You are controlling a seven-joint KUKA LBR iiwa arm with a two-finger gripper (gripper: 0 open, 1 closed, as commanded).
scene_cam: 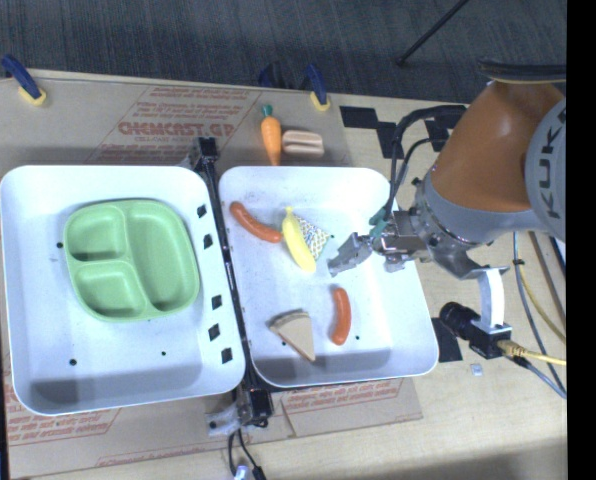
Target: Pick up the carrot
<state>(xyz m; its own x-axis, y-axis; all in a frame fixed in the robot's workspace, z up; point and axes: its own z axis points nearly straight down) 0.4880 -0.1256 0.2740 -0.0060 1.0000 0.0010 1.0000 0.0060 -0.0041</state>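
A: Where's the arm sitting?

B: It reaches in from the right, its orange band and grey wrist over the bench just past the right bin's (408,353) edge. The gripper (346,255) points left, low over the middle of that bin, just right of the yellow corn cob (298,241).

A: Open or closed?

B: The fingers look slightly parted with nothing between them, so open and carrying nothing.

A: And the carrot?

B: The carrot (270,137) isn't in a bin at all. It lies on the cardboard behind the right bin, just above its back rim. Small, orange, with a green top pointing away from the bins. A tan and pink block (302,145) lies just beside it on the right.

A: Near the gripper?

B: No, well apart, with the bin's back rim between them.

A: What else is in that bin?

B: Two orange-red sausages, one (255,223) left of the corn, one (340,315) nearer the front, plus a tan wedge (296,333). The left bin (28,298) holds a green divided tray (131,259)
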